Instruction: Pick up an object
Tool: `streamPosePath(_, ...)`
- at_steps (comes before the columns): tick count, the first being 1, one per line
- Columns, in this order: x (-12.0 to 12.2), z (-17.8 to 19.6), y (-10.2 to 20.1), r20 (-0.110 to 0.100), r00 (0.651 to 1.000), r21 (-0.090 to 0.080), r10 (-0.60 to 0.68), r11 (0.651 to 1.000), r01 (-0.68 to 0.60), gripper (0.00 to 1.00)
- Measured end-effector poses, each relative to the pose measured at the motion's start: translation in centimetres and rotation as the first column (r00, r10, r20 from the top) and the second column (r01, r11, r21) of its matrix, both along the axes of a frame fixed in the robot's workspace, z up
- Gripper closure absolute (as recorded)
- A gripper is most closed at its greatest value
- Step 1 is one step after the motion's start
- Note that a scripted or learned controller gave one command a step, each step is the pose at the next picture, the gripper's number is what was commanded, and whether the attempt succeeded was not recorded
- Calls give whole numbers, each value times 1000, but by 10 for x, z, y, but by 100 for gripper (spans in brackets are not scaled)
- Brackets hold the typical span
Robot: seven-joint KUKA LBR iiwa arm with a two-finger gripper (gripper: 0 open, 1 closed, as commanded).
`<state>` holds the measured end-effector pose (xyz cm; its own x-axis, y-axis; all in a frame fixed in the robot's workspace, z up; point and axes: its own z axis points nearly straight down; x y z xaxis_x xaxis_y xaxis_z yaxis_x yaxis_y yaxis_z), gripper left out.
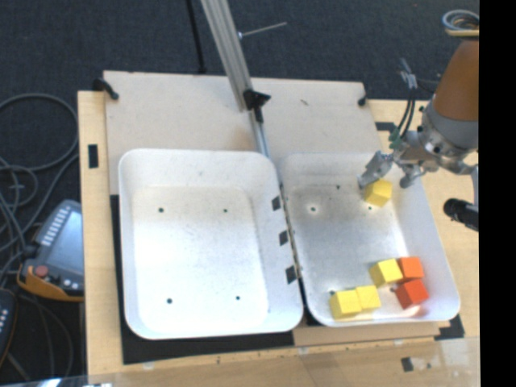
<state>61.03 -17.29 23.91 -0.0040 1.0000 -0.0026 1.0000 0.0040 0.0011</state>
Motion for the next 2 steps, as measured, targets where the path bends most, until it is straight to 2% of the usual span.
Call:
streamPosePath(1, 1, 12, -1, 3, 1000, -1, 4, 1000, -4, 100)
streamPosePath(2, 1, 11, -1, 1, 1000, -1, 4, 1000, -4, 0)
